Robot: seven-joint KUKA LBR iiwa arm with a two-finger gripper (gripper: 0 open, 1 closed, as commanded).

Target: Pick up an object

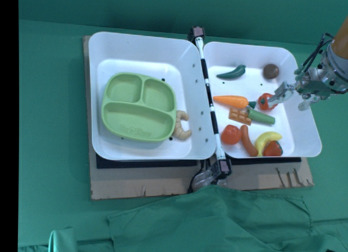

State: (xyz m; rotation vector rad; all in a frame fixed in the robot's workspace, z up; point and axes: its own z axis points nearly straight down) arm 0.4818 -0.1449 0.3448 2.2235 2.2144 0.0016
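Small red pepper (pixel 266 101) lies in the right bin (pixel 304 131), just right of the carrot (pixel 231 101) and touching the green cucumber (pixel 261 116). Gripper (pixel 283 91) sits over the bin's right side, one finger tip touching the pepper; finger spacing cannot be determined. Left bin (pixel 109 49) holds a green divided plate (pixel 140 107).

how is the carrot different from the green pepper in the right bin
The carrot is orange with a green tip; the green pepper is dark green all over. The carrot is longer and straight, tapering to a point at the left, while the pepper is shorter and curved. The carrot lies mid-bin beside other toy foods; the pepper lies apart, nearer the far wall. Both are toy vegetables lying flat in the right bin.
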